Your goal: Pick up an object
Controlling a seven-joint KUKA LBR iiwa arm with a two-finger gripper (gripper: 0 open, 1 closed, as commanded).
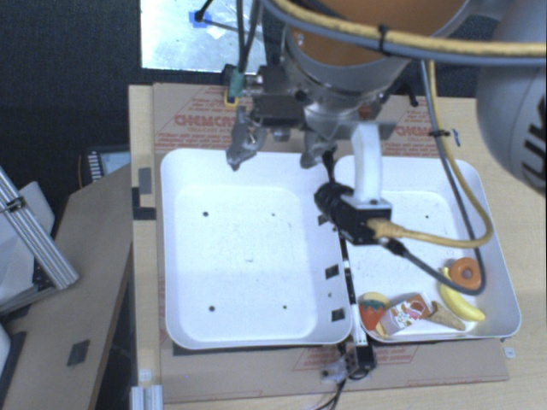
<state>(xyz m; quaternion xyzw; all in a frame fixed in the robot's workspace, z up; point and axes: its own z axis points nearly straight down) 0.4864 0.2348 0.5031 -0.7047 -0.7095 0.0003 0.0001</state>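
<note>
Gripper [280, 150], fingers apart and empty, hangs over the bins' far edge; banana [461, 304] lies well away, toward the right bin's [502, 306] near corner.

A pale tan wooden counter [102, 229] stood under the camera, topped by a flat sheet of brown cardboard printed with red lettering [192, 118]. Dark grey carpeted floor [60, 58] spread around it on the left and far sides. Beyond the far edge, a bright rectangular patch of pale floor [184, 24] caught strong light, with thin black tripod legs [224, 2] and a small blue mark [200, 18] on it. At the left edge leaned a silver slotted aluminium rail [30, 229]. Small dark grey square tags [79, 353] lay on the wood near the front.
</note>
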